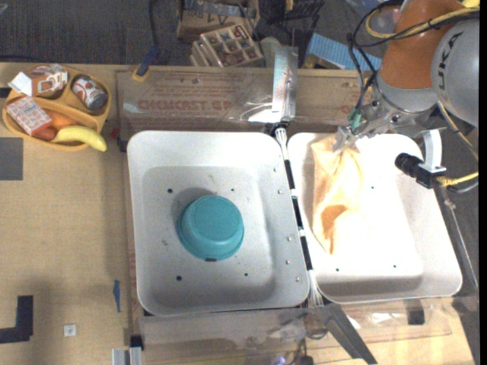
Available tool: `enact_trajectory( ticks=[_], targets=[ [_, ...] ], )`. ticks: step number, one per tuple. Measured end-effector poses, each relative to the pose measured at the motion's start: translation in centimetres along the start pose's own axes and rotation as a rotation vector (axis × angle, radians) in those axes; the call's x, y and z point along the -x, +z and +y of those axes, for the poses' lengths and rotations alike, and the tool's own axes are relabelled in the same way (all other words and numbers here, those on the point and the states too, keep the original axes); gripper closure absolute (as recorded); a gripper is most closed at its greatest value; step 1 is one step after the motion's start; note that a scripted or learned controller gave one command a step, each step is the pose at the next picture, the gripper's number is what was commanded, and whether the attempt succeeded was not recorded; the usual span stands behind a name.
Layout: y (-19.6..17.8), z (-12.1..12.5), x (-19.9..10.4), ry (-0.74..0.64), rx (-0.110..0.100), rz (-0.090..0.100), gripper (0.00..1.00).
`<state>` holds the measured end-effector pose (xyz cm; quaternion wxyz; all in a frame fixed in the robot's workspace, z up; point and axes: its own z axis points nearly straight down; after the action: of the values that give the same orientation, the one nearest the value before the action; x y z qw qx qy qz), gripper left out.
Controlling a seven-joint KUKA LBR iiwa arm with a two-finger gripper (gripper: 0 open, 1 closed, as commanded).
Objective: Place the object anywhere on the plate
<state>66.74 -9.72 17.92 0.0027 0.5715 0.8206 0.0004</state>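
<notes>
Hanging over the far left corner of the right bin [437, 280], the gripper [351, 133] is pinching the top edge of a pale yellow cloth [335, 192], its fingers pressed together on the fabric. That cloth is draping down from the fingers, its lower part lying along the bin's left side. Over in the left bin [152, 280], a teal plate [211, 226], looking like an upturned bowl, is sitting near the middle, well apart from the cloth

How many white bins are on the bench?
2: the left bin holds the teal plate; the right bin holds the yellow cloth, hanging from the pincer.
</notes>
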Motion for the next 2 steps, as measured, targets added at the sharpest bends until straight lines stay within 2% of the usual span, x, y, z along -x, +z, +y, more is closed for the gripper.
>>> enact_trajectory(
  ticks=[1,2],
  targets=[
    [-4.7,0.0,0.3,0.003,0.000,0.001,1.00],
    [-3.8,-0.1,-4.9,-0.397,-0.002,0.004,1.00]
  ],
)
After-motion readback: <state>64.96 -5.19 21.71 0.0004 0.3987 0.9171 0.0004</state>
